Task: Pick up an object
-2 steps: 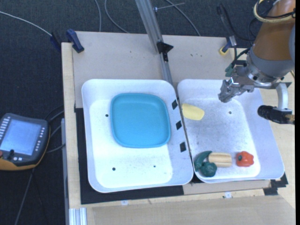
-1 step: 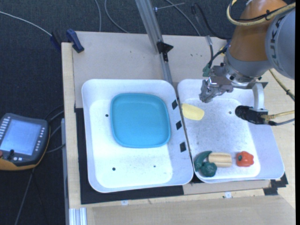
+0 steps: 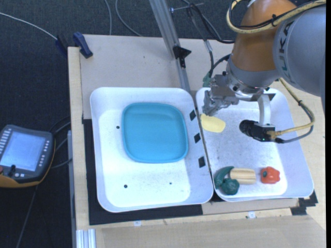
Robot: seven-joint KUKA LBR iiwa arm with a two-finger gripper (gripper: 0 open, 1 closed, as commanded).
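My gripper (image 3: 211, 109) hangs over the upper left corner of the right bin (image 3: 295, 154), beneath the orange band of the arm. A pale yellow object (image 3: 214, 123) lies on the bin floor directly under the gripper tip, touching or nearly touching it; I cannot make out a grasp. Along the front edge of the same bin lie a dark green object (image 3: 226, 181), a tan cylinder (image 3: 243, 175) and a red pepper-like object (image 3: 269, 175).
A blue square plate (image 3: 155, 132) fills the middle of the left bin (image 3: 106, 154). A black unit with a cable (image 3: 257, 129) hangs off the wrist over the right bin. A slanted metal pole (image 3: 165, 30) rises behind the bins. A teach pendant (image 3: 23, 154) lies far left.
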